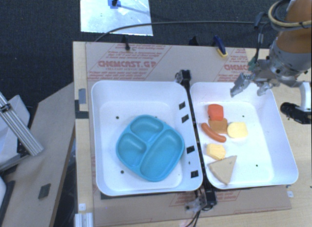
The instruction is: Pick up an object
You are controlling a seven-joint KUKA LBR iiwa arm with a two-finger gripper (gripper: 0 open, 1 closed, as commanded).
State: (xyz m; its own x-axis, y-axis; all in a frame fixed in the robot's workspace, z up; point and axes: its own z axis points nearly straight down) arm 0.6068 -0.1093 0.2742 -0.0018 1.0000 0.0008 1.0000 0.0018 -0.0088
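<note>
Sitting in the right bin (273,138) is a tight cluster of toy food, left of the bin's middle. An orange-red block (216,112) is at the top, touching a tan-orange piece (219,125) just below it. A red sausage (213,133) lies at a slant at the cluster's left, against the tan-orange piece. A round yellow piece (237,130) sits just right of them. Below, a small yellow chunk (216,151), and nearest the front a tan wedge (224,168), close to the chunk.

The end effector (252,86) hangs over the right bin's far rim, up and to the right of the food, well apart from all of it. Two grey fingers (239,84) point down, spread apart, with nothing between them. The grey arm with its orange band (297,23) comes in from the right.

The left bin (107,123) holds a blue divided plate (149,147), three compartments, lying flat near the bin's front right. Black clips (185,77) join the two bins along the shared edge. Both bins rest on a board printed with red lettering (126,57) on the desk (53,138). A shiny square sheet (114,6) lies on the dark floor beyond.
</note>
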